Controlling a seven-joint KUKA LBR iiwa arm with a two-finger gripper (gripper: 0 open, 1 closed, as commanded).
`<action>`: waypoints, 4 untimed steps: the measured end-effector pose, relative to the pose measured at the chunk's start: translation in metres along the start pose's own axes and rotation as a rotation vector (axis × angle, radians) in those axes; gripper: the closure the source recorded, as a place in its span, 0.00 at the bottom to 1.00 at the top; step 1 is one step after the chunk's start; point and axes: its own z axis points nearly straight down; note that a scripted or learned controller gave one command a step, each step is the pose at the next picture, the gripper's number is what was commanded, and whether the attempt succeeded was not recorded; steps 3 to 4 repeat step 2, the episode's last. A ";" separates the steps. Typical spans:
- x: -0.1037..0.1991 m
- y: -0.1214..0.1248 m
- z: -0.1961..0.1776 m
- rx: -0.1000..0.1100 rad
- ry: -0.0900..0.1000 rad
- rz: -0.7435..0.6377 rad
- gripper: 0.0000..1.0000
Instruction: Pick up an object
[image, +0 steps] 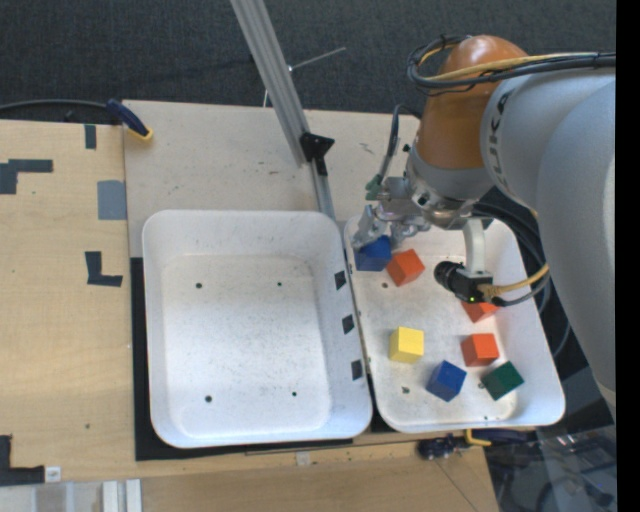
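The grey arm (560, 130) with its orange band (470, 95) reaches in from three o'clock and bends down over the twelve o'clock end of the right bin (535, 400); its gripper (385, 228) sits low at that bin's eleven o'clock corner, right above a blue cube (372, 254); the cube lies directly under the metal fingers and appears to touch them, though whether the claw is spread or pinching the cube cannot be told from this slant. Just beside the blue cube, at its four o'clock, lies an orange cube (405, 267); a red-orange block (480, 310) lies towards three o'clock, partly hidden under a black fitting with a small green light (458, 280). Nearer six o'clock in the same bin sit a yellow cube (407, 344), a second orange cube (480, 348), a second blue cube (447, 380) and a dark green cube (503, 380), all apart from one another. The left bin (170, 300) lies alongside, its rim touching the right bin's rim; a slanted metal pole (285, 90) crosses the bench (60, 300) at twelve o'clock.
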 end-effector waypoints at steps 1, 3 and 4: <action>0.054 0.028 0.006 -0.001 0.000 0.000 1.00; 0.095 0.045 0.003 -0.001 0.000 0.002 1.00; 0.095 0.045 0.003 -0.001 0.000 0.002 1.00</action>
